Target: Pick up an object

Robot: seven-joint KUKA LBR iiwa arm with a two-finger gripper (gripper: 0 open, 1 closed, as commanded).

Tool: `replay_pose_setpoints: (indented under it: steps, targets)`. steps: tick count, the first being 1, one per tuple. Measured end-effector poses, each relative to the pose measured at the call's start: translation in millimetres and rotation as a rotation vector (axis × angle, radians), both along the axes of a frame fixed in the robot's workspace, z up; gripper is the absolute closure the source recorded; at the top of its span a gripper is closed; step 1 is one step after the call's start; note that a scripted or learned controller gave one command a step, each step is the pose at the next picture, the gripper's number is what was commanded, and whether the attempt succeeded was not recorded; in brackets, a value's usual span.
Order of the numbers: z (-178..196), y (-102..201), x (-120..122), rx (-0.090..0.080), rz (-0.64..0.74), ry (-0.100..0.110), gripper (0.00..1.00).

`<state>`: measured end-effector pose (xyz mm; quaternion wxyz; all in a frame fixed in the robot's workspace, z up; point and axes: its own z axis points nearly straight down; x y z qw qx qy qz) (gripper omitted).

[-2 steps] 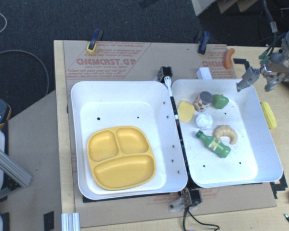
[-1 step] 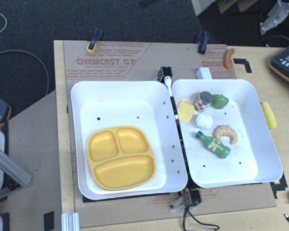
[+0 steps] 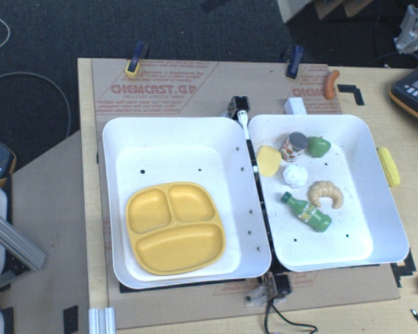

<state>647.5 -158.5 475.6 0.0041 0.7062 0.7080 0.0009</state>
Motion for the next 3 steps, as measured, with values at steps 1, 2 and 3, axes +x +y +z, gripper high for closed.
replay_pose_setpoints:
  steps: [1, 2, 3]
  targets:
    - [-96.2, 44.4, 19.4, 0.007, 0.003, 0.016, 1.00]
    - [-160.9, 84.7, -42.9, 0.007, 0.000, 0.018, 1.00]
    - [-244.6, 135.4, -82.4, 0.007, 0.001, 0.017, 1.00]
